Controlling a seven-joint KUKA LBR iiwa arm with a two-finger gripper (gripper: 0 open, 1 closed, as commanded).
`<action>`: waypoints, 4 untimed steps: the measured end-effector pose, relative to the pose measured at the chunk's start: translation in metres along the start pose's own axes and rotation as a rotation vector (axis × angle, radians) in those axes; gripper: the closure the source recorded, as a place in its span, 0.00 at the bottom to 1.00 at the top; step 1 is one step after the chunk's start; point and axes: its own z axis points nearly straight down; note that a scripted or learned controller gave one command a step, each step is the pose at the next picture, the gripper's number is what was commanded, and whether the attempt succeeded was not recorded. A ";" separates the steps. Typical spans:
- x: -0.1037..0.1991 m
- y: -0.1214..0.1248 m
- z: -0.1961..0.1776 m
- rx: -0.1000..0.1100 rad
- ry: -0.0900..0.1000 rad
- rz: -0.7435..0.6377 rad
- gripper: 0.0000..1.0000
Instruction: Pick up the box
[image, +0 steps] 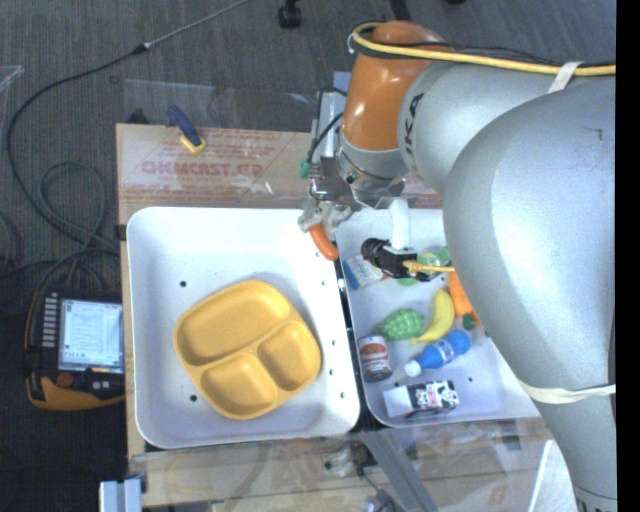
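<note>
- Two shallow white bins sit side by side on the desk, the left bin (150, 330) and the right bin (500, 400), their inner rims touching
- The grey arm (530, 220), with its orange band (385, 85), reaches in from 3 o'clock and covers much of the right bin
- The jaws hang at the 12 o'clock end of the seam between the bins, over the rims; whether they are spread or pressed together I cannot tell, because the wrist blocks them
- A small orange piece (322, 243) shows just under them, and I cannot tell whether it is gripped
- The box (425, 398), white with dark print, lies flat at 6 o'clock in the right bin, well apart from the jaws
- A small can (373, 357) stands at 10 o'clock from the box, and a blue bottle (441, 352) lies just at its 12 o'clock
- A banana (441, 315) and a green fruit (400, 323) lie near mid-bin
- A yellow divided plate (248, 347) lies in the middle of the left bin
- A handheld control pendant (75, 345) lies on the floor at 9 o'clock
</note>
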 end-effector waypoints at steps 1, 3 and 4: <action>-0.052 0.000 -0.031 -0.002 -0.002 -0.117 1.00; -0.052 -0.078 -0.028 0.000 0.000 -0.212 1.00; -0.043 -0.024 -0.022 -0.001 0.002 -0.242 1.00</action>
